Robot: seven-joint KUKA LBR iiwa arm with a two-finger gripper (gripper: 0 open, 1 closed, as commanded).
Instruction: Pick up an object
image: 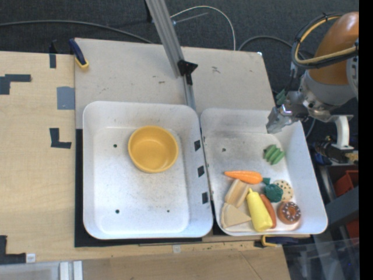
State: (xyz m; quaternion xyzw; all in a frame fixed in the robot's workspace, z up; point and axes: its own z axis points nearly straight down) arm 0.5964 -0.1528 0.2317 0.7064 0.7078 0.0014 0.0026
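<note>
My gripper (275, 123) hangs over the far right corner of the right bin (233, 127), with nothing seen between its fingers. A green toy vegetable (273, 153) lies just below it on the bin floor. Farther toward the front lie an orange carrot (243, 177), a yellow bottle-shaped toy (259, 209), tan bread pieces (235, 195), a chocolate doughnut (288, 212), a speckled cookie (283, 187) and a dark green piece (272, 192). A yellow bowl (152, 149) sits in the left bin (99, 174).
A slanted metal pole (169, 31) rises from the seam between the bins at the back. The arm's orange band (341, 39) is at the upper right, with cables around it. A wooden bench surface (35, 156) lies to the left.
</note>
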